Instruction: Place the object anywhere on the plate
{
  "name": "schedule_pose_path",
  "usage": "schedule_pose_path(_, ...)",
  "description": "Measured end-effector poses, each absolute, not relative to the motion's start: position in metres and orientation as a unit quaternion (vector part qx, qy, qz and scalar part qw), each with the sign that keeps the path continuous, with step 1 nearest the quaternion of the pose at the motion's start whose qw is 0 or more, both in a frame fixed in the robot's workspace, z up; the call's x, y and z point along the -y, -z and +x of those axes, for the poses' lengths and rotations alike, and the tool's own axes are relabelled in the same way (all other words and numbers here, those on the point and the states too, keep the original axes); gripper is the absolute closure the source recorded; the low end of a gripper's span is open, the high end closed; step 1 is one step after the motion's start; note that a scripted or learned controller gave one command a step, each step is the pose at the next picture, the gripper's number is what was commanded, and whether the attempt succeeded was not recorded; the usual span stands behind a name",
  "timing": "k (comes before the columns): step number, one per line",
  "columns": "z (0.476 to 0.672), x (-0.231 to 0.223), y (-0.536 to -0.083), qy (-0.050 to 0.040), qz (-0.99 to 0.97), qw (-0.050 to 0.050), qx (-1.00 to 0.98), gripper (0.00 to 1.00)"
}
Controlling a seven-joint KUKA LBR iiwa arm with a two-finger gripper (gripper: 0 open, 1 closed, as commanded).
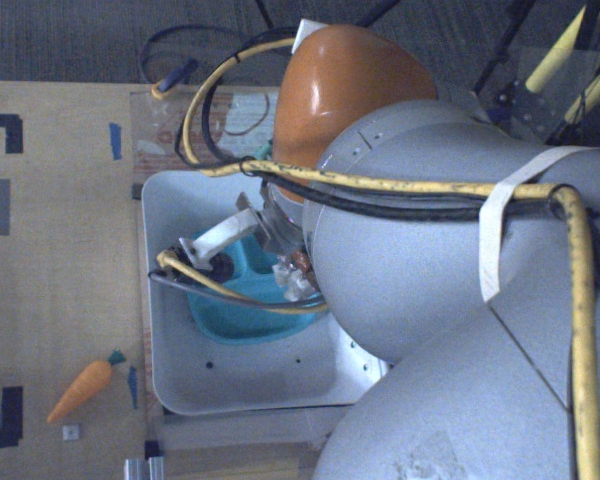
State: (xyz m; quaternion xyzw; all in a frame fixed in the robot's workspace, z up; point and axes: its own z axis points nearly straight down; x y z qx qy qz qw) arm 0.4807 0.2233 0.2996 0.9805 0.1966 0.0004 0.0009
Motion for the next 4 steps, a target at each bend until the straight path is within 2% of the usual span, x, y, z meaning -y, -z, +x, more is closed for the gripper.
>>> schedule_pose_path(1, 0.478, -0.225, -0.193, 0.0028, 0.97, 0.0, -0.241, 1.0)
schedule_pose_path(2, 0.478, -0.225, -0.193, 0.0029, 0.97, -0.001, -0.241, 0.0)
schedule_pose_path(3, 0.483, -0.118, -0.164, 0.0033, 0.97, -0.001, -0.244, 0.0)
schedule_pose_path(4, 0.482, -0.121, -0.173, 0.0053, 0.969, -0.001, -0.247, 1.0)
